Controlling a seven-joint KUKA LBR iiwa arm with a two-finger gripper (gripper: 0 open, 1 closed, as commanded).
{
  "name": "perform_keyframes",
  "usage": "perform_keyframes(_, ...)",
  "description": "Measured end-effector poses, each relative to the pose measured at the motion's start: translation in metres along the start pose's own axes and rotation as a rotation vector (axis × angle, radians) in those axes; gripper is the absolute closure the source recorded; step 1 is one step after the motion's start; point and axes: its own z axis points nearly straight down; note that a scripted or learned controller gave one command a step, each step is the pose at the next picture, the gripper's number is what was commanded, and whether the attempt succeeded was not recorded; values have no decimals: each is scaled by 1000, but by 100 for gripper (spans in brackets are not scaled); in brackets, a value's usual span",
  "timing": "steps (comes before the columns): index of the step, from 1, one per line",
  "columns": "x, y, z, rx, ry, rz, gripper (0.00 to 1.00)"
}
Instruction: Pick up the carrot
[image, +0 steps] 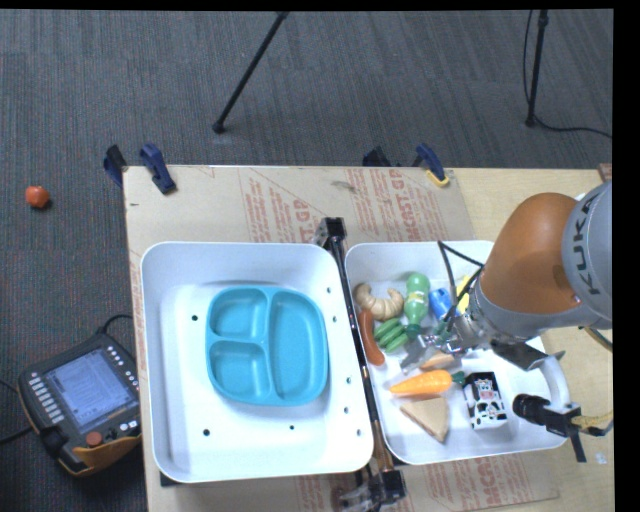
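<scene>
Orange-banded arm reaches in from right over the right bin. Jaws sit low among the clutter, just above the carrot. Carrot lies flat, tip pointing left, between a tan wedge below and green pieces above; a small printed card sits beside its blunt end.

Judgement: descend square across the carrot's middle, clear of the wedge, before closing.

Jaw state: cannot tell whether spread or clenched; metal parts blur together. Nothing visibly held. Left bin carries a blue tray.
</scene>
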Motion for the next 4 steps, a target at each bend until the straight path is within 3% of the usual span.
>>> perform_keyframes(1, 8, -31, 50, -12, -7, 233, 0)
perform_keyframes(2, 6, -32, 40, -10, -7, 240, 100)
perform_keyframes(3, 6, -32, 40, -10, -7, 240, 0)
perform_keyframes(4, 1, 9, 54, 2, 0, 667, 0)
